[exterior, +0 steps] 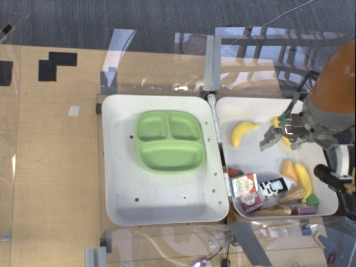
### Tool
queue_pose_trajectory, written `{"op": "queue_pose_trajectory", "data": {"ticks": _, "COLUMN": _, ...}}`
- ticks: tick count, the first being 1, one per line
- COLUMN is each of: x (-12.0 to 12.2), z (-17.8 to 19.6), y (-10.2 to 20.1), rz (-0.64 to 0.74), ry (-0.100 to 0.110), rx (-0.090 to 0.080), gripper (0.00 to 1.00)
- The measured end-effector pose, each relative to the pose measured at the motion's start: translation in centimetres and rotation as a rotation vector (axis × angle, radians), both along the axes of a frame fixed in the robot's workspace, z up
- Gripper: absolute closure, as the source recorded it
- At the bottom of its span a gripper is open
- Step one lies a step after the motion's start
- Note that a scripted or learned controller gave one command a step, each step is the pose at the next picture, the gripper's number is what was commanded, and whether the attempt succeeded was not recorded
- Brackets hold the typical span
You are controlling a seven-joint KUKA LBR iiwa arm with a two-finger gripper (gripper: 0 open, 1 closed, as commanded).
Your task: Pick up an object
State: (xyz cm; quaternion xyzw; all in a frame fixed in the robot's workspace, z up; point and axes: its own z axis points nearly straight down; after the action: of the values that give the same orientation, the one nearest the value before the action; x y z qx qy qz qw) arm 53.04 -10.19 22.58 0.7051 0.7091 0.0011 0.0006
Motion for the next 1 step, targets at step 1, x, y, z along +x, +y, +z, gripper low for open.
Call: {"op": "queue_pose_trajectory", "data": {"ticks": 1, "x": 8.81, "z": -8.9, "y": 0.76, "rz": -0.031, "ry": 0.0, "rx": 0.0, "gripper": 0.0}}
